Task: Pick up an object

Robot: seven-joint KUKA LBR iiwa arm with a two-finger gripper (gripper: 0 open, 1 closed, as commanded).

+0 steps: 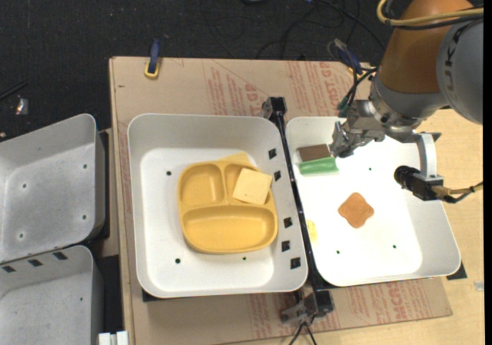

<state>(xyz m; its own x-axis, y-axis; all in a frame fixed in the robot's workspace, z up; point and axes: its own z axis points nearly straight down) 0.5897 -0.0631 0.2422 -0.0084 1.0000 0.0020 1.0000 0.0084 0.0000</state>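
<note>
In the left bin (146, 205) a yellow divided plate (223, 213) lies flat, rigid-looking plastic and probably light, with a pale yellow square block (251, 186) resting tilted in its upper right compartment; that block looks light and easy to pinch across its flat sides, whereas the plate would have to be taken by its thin rim; a black divider (290, 197) separates the bins; in the right bin (400, 259) a green sponge with a brown top (317, 160) sits near the upper left corner, likely soft and forgiving, best squeezed across its short sides; a flat orange-brown cracker-like piece (356, 210) lies near the middle, thin, perhaps brittle, and hard to get fingers under; the end effector (344, 140) hangs just beside the sponge's right end, and I cannot tell how it is set or whether it grips anything; the bin floors are smooth white and probably slippery; the bench (200, 82) is wood-coloured board, with dark floor and cables beyond.
</note>
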